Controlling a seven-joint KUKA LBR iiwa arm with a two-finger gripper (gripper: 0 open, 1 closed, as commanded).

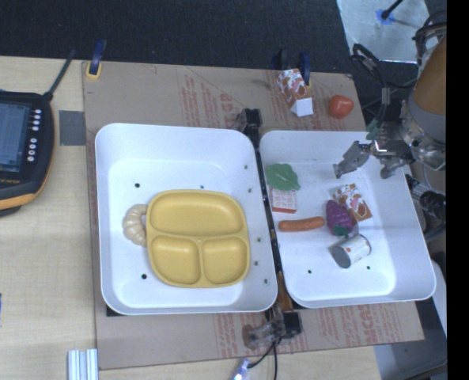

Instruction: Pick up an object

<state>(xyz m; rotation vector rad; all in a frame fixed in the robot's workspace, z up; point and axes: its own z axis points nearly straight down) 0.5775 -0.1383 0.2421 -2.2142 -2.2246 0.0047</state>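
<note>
The candidate objects lay in the right bin (392,279). A hot dog (300,225) lay near the bin's middle, long axis roughly left to right. Just right of it sat a purple grape bunch (340,217), touching or nearly touching a small printed packet (353,199) above it. Below the grapes a grey can (351,250) lay on its side, open end facing lower left. Toward the bin's left wall a green leafy piece (282,176) rested above a small red-and-white carton (284,201); the two appeared to touch.

The gripper (370,158) hung over the upper right part of the right bin, above the packet and apart from it. Its two fingers were spread apart, one pointing lower left, the other toward the right, and nothing sat between them. The arm entered from the right edge.

The left bin (115,165) held a yellow divided tray (196,237) with three compartments. A beige ridged object (134,223) lay against the tray's left edge.

Outside the bins, on the cardboard sheet (179,93) behind the right bin, stood a small carton (294,90) and, to its right, a red tomato-like ball (341,105). A teach pendant (13,149) with orange trim sat on the bench at far left.
</note>
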